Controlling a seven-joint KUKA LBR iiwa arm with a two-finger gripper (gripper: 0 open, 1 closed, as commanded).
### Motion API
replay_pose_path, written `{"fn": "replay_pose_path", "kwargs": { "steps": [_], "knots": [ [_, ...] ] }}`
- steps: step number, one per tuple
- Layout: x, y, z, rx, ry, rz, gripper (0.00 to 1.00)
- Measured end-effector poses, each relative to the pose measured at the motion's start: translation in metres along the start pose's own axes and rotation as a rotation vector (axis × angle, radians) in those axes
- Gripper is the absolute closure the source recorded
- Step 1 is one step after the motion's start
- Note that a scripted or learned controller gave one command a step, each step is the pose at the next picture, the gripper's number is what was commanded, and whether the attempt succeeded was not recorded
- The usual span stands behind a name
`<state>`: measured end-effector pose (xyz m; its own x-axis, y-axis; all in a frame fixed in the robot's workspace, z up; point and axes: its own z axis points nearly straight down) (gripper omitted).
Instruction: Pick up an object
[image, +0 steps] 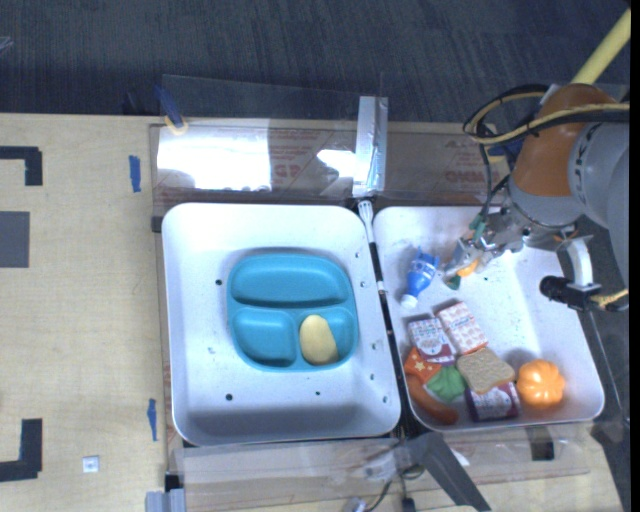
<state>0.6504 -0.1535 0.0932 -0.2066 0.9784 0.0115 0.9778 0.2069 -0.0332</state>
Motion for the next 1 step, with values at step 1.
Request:
{"fn": "replay_pose_path", "kwargs": {
  "steps": [1],
  "knots": [
    [0.0461,-0.0019,-0.0179,-0.034,-0.008,0.133,1.00]
  ]
}}
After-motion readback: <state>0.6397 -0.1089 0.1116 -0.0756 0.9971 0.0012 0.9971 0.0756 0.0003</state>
